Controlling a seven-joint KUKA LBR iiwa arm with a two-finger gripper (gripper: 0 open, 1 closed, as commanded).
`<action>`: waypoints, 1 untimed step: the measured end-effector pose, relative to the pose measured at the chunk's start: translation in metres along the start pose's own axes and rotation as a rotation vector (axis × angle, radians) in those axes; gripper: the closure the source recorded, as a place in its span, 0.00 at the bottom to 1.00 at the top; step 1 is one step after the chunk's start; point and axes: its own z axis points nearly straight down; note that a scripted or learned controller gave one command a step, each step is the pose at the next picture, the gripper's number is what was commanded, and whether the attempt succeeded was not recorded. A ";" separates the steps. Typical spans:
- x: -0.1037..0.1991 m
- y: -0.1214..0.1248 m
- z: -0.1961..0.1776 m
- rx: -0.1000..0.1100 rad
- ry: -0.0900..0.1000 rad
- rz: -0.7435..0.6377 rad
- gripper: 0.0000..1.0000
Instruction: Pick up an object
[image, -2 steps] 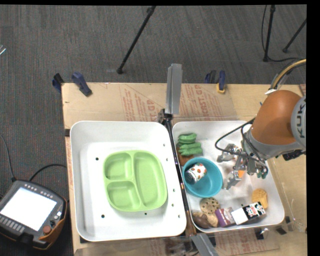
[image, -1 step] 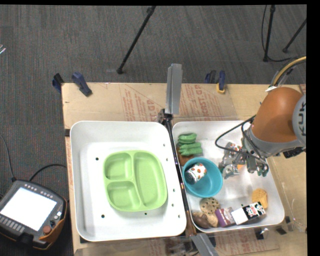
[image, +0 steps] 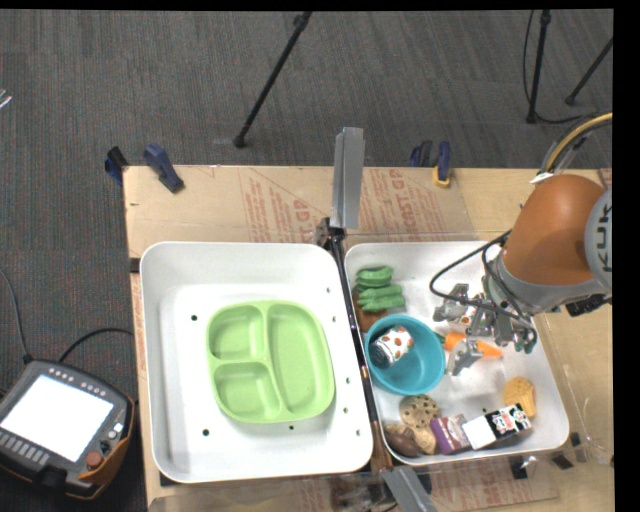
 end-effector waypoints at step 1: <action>0.000 0.023 0.003 0.009 -0.005 0.016 0.00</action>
